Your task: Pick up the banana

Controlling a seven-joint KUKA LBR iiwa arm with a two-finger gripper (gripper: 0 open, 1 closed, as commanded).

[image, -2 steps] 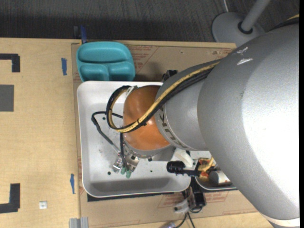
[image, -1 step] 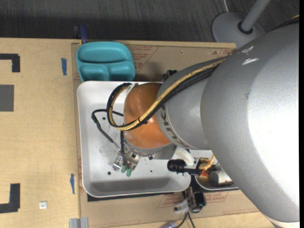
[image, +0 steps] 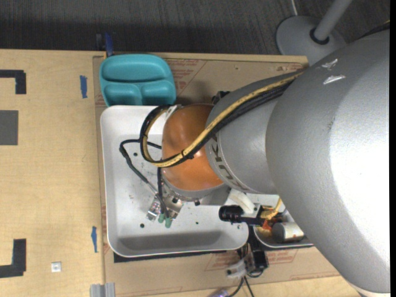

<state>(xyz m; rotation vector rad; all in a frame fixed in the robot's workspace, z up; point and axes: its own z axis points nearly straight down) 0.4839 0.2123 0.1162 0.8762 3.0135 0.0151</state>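
My gripper (image: 161, 214) reaches down into the left white bin (image: 117, 184), close to the bin floor near its front middle. Its tip is small and partly lost under the wrist, with green-tipped parts showing. The orange band of the arm (image: 189, 153) sits right above it. The big grey arm body (image: 309, 166) covers the back right of the left bin and nearly all of the right bin (image: 291, 241), hiding whatever lies there.
A teal moulded container (image: 137, 80) stands just behind the left bin's far edge. A small grey and orange thing (image: 281, 229) peeks out in the right bin's front corner. Tan bench surface (image: 49, 166) with blue tape marks spreads to the left.
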